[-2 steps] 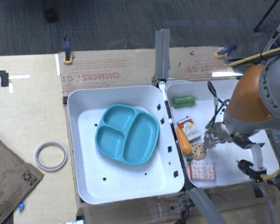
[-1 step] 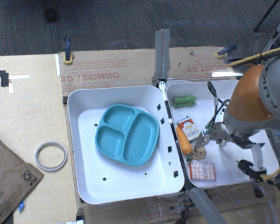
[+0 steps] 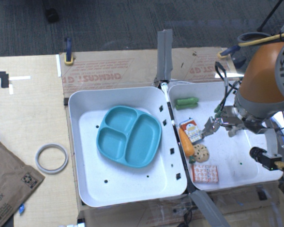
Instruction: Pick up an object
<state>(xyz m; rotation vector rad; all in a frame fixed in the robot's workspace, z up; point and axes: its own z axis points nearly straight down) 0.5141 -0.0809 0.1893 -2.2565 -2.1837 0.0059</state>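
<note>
Bench (image 3: 25, 114): two bins (image 3: 86, 187), tape ring (image 3: 51, 157).

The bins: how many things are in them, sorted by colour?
Blue: 1, the divided plate
Green: 1, the green pod-shaped thing
Orange: 2, the carrot and the small orange packet
Brown: 1, the cookie
Red and white: 1, the checked packet
Total: 6

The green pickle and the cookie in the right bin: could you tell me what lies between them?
In the camera view, a small orange-and-white carton and the carrot lie between the green pickle and cookie.
</note>
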